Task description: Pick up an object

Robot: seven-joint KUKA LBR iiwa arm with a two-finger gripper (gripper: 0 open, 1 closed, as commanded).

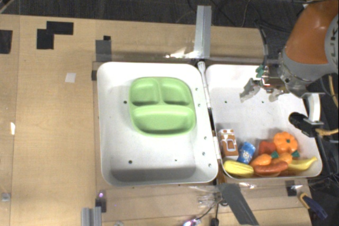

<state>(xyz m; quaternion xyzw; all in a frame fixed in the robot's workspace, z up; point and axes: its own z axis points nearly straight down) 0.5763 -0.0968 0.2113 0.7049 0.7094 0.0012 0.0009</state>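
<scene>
Arm (312, 34) enters from the right, grey with the orange band showing at the top right corner. The claw (260, 88) hangs over the upper part of the right bin (233, 79), above bare white floor, well apart from the objects below it. Its two fingers (248, 91) are spread apart with nothing between them, so the claw is open and holds nothing. The objects to pick are all crowded along the near edge of the right bin: a small brown and white box (228, 142) standing at the left, a blue packet (246, 152) just beside it, a yellow banana (238, 168) lying along the front wall, a red-orange pepper-like piece (268, 164) in the middle, a small red piece (266, 146) behind it, an orange pumpkin (284, 142) towards the right, and a second yellow piece (303, 163) at the far right corner. Most of these touch or overlap one another; exact contacts within the heap are hard to tell. The left bin (114, 114) carries a green divided plate (161, 104) with three compartments, lying flat near the bin's middle. Both bins sit side by side on the wooden tabletop (47, 114), which has black marks (53, 33) at its upper left.
</scene>
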